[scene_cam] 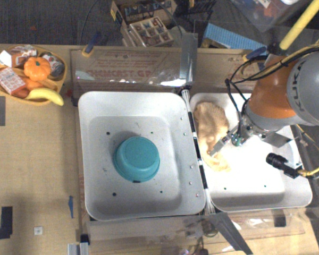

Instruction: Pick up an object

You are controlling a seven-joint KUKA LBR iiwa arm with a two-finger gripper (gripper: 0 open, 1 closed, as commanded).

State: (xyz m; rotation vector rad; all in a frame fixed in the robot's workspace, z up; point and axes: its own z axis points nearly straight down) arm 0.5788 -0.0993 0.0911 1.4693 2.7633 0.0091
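Observation:
A beige, soft-looking lump (210, 118) lies along the left side of the right bin (255, 193), with a paler piece (219, 164) of the same colour just below it. My gripper (217, 146) reaches in from the right and points down-left, its tip right over the gap between these two beige parts. Whether it touches them is not clear. A teal bowl (137, 158) sits upside down in the middle of the left bin (95, 116), well away from the gripper.
A basket (0, 81) with a small orange pumpkin (37, 68), a banana (45, 95) and small boxes stands on the bench at the far left. Clear plastic sheeting (130, 68) and clutter lie behind the bins.

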